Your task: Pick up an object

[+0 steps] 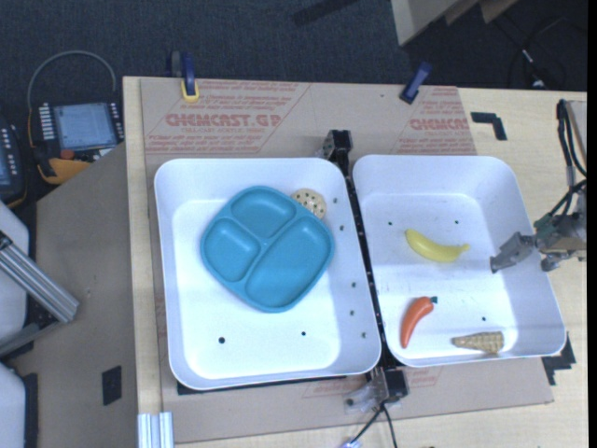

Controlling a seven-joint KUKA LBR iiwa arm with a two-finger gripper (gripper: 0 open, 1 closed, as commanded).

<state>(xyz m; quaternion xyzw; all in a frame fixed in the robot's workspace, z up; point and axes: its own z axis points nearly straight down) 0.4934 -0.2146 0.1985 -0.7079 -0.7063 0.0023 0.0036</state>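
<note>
**Desk:** What is seen at the left of the table (pixel 140 250)?

**Caption writer:** A small screen device (pixel 82 125) ringed by a black cable is seen on the dark floor beyond the table's left corner. A yellow clamp (pixel 189 88) is fixed at the table's far edge. Red lettering is printed on the brown board (pixel 233 119) under the bins; it can be read roughly as "CHEMCAST G.P", and it is repeated in part further right.

**Desk:** And the bins?

**Caption writer:** The left bin (pixel 187 343) is taken up by a blue divided plate (pixel 268 248) with three compartments, laid flat. A round tan cookie (pixel 309 201) is tucked against the plate's far right edge, partly hidden by it. In the right bin (pixel 392 185) three things are laid well apart: a yellow banana (pixel 436 246) near the middle, an orange-red pepper (pixel 417 318) with a green stem nearer the front, and a tan waffle cone (pixel 478 343) on its side by the front wall.

**Desk:** The gripper?

**Caption writer:** The gripper (pixel 508 253) is seen at the right bin's right wall, just right of the banana and apart from it. Nothing is seen held between the jaws; whether they are released or clenched cannot be told.
</note>
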